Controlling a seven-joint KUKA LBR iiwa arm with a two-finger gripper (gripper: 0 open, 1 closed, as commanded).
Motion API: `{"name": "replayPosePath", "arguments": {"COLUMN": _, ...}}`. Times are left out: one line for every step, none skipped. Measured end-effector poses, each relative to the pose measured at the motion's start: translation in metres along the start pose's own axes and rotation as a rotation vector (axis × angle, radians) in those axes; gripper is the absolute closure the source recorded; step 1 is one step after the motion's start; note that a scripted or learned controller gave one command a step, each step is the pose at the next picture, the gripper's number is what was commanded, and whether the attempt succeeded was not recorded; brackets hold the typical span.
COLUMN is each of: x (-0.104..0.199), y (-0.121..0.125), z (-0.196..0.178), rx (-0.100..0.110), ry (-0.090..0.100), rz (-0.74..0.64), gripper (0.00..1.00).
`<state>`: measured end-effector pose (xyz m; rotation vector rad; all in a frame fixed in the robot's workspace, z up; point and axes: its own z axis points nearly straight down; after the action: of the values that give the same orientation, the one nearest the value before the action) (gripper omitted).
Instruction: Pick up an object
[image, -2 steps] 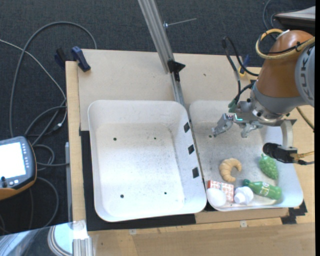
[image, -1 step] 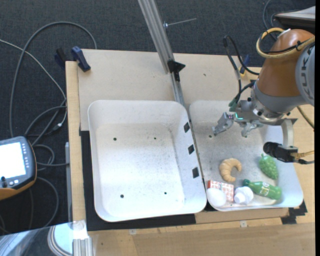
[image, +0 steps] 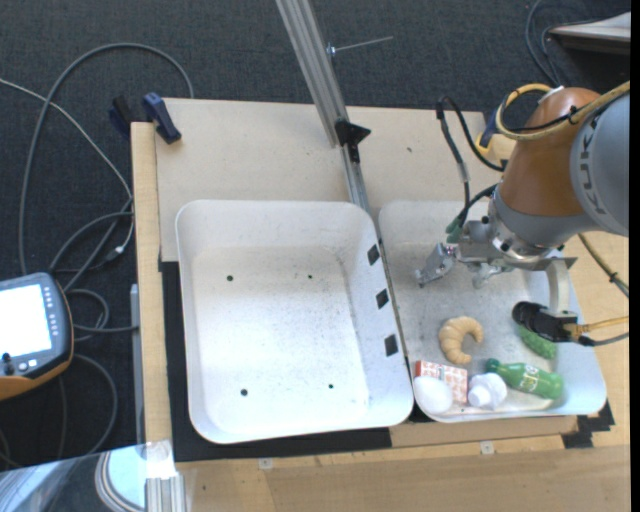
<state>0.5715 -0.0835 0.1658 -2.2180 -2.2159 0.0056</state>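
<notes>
My gripper (image: 458, 272) hangs over the upper middle of the right bin (image: 402, 228), fingers apart with nothing between them. Below it, toward the bin's front, lies a tan croissant (image: 461, 338). Along the front wall sit a red-and-white packet (image: 447, 375), a white rounded piece (image: 432, 396) and a green bottle (image: 522, 380) lying on its side with its white cap to the left. A dark green item (image: 540, 344) rests near the right wall, partly under a black part of the arm's cabling.
The left bin (image: 270, 212) stands beside the right one, with black clips on the shared wall. A slanted aluminium pole (image: 312, 70) crosses the bench top. A blue clamp (image: 160, 115) sits at the far left corner; a pendant (image: 30, 325) lies on the floor.
</notes>
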Motion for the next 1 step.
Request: {"name": "replayPosePath", "arguments": {"x": 0.0034, "y": 0.009, "z": 0.0527, "rx": 0.001, "ry": 0.0, "rz": -0.001, "gripper": 0.0}}
